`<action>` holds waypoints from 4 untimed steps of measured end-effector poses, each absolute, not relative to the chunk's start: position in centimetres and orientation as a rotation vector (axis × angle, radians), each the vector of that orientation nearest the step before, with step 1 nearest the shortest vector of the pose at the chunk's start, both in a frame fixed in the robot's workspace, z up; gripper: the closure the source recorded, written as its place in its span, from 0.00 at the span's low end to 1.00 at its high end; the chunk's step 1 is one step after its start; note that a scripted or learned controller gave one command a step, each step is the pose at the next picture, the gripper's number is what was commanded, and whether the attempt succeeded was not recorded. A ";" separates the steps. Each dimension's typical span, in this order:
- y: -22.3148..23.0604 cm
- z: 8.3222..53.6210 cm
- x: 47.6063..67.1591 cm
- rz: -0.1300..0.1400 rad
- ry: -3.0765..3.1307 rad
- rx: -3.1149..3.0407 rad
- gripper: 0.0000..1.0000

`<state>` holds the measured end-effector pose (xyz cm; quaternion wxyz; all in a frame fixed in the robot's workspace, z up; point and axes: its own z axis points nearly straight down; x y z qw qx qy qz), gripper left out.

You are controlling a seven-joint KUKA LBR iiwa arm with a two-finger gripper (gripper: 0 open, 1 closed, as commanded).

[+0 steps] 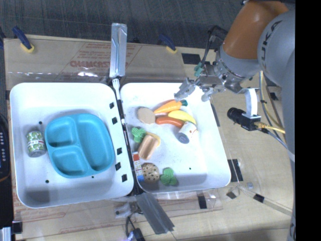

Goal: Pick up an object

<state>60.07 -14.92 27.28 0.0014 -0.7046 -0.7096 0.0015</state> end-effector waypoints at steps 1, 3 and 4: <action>-11.7 9.5 62.8 -0.004 -2.150 -2.292 0.00; -19.3 10.3 57.3 -0.002 -2.394 -2.026 1.00; -15.4 20.3 63.5 -0.009 -2.274 -2.177 1.00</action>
